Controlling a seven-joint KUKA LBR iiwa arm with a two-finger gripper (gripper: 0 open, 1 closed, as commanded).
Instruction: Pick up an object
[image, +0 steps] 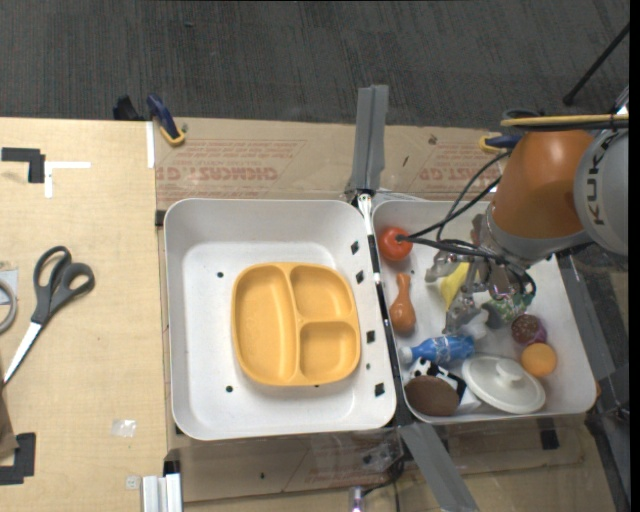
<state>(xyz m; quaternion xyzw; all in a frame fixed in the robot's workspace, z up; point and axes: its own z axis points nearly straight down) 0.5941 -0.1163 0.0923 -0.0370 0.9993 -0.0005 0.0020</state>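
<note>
Fingers (468, 300) spread open beside yellow toy (455, 283)

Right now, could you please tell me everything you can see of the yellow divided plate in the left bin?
The yellow divided plate is a rounded-square tray, smooth and plastic-looking, with a raised rim and three compartments: one long section on its left side and two smaller ones on its right. It lies flat and right side up near the middle of the left bin, turned slightly askew to the bin's walls. It rests on the bin floor, and nothing else touches it.
</note>
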